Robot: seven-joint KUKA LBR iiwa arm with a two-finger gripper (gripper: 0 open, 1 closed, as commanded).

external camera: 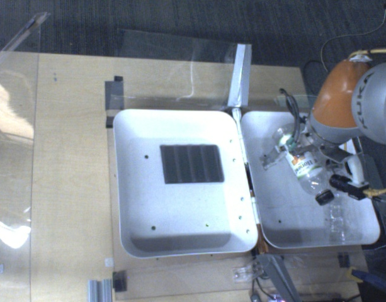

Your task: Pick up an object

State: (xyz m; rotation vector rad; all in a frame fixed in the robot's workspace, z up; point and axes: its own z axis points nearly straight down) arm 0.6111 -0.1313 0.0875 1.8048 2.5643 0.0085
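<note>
Overhead slant view of the bench (pixel 67 168), a pale wood-grain surface carrying two shallow white bins with rounded corners and smooth matte floors. In the right bin (pixel 287 228), at centre right of the frame, a clear plastic bottle (pixel 304 167) lies on its side, tilted from upper left to lower right, with a printed white label around its middle and glossy, see-through walls. The gripper (pixel 292 142) stands over the bottle's upper-left end, directly above it or against it; whether it is spread, pressed together or pinching the bottle cannot be told, since the wrist and the bottle's own glints overlap there. The grey arm (pixel 375 106) enters from the right edge, its smooth orange band (pixel 339 99) sitting above the right bin's upper right corner. Near that bin's lower right corner lies a faint transparent shape (pixel 334 222) (too indistinct to name). The left bin (pixel 136 231), at frame centre, holds a dark ribbed rectangle (pixel 191 163) lying flat in the middle of its floor, well apart from the gripper. A thin metal strip (pixel 240 74) rises from between the bins toward the top of the frame.
</note>
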